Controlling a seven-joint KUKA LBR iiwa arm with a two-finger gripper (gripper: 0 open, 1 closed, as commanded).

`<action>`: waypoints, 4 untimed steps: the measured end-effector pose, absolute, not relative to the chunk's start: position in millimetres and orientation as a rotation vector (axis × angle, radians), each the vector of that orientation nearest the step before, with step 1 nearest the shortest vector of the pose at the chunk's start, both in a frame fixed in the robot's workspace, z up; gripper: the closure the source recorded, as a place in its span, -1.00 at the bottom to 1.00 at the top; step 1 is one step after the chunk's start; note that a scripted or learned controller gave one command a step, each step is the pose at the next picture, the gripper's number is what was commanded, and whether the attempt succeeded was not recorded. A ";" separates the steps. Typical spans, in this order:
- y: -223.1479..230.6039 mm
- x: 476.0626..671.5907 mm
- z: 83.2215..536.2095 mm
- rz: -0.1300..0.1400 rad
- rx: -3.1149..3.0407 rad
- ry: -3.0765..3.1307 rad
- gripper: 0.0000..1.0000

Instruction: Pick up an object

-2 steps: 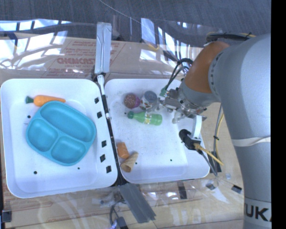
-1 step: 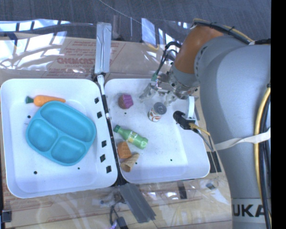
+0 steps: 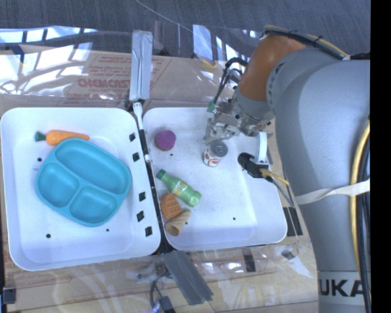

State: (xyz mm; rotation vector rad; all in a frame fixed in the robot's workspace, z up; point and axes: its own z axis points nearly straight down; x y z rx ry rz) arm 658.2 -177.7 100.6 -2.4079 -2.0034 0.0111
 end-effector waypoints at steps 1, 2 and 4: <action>-119.7 657.3 156.0 0.006 -2.658 -1.668 1.00; -56.2 656.8 189.6 0.010 -2.852 -1.309 1.00; 18.8 554.4 224.3 0.016 -3.003 -0.909 1.00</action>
